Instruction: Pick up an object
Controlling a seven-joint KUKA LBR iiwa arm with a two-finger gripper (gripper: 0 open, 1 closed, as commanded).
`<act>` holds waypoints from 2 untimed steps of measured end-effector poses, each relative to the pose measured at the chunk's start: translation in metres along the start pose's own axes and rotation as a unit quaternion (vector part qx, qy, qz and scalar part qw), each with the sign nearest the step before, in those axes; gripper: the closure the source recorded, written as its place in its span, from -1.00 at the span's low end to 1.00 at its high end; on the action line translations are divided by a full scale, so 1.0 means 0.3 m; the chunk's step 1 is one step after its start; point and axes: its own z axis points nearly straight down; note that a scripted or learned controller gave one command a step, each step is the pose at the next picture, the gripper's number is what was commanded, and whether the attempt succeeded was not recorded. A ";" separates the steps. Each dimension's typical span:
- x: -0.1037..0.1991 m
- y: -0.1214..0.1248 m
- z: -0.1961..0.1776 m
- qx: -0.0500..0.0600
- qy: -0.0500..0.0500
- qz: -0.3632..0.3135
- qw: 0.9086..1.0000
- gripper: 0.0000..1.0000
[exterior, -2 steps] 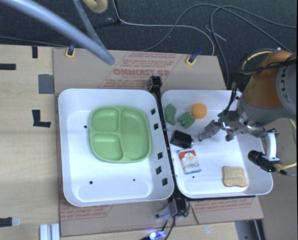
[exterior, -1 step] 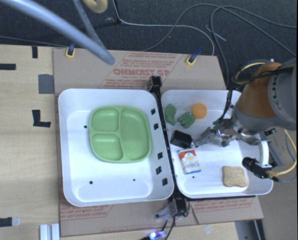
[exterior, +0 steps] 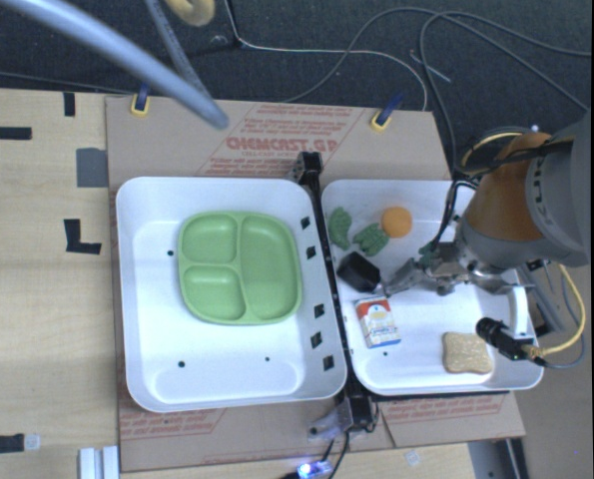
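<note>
Grey arm [exterior: 536, 203] reaches in from right, gripper [exterior: 401, 279] low over right bin [exterior: 416, 372]. Finger state: can't tell. Bare floor between carton [exterior: 378, 323] and sponge [exterior: 466, 352].

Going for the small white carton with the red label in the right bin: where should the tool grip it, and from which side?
Probably straight down, closing across the long edges of the small white carton with the red label. It lies flat on the right white bin, so its top face offers little to pinch, and both long sides look free, though the black object sits near its upper end.
</note>
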 end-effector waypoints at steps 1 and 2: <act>-0.001 0.002 -0.032 -0.001 -0.001 0.000 1.000 1.00; 0.014 -0.012 -0.176 -0.001 0.001 0.000 1.000 1.00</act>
